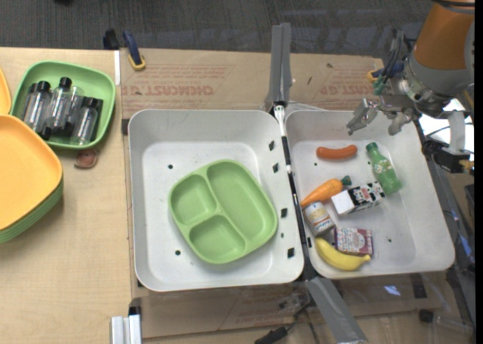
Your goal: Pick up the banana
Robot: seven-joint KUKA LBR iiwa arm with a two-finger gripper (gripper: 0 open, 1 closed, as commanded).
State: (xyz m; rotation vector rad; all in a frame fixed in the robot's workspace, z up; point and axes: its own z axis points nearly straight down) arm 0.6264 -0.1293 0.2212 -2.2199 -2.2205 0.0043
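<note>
1. Banana (341,256): lies flat in the right bin (423,207), near its front edge. Long axis runs roughly left-right, a shallow curve; the thicker end sits left near the bin's inner wall, the thin tip points right.
2. Touching neighbours: a small pink-and-white packet (353,241) just above the banana's right half, a small can (320,218) just above its left end.
3. Further back in the same bin: carrot (324,191), milk carton (357,198) (cow-patterned), green bottle (384,168), sausage (336,152).
4. Gripper (383,113): over the right bin's back right corner, well apart from the banana. Fingers spread wide, nothing between them.
5. Left bin (147,184) holds a green divided plate (222,210).
6. On the bench at far left: green tray of vials (64,105), stacked orange plates (26,176).
</note>
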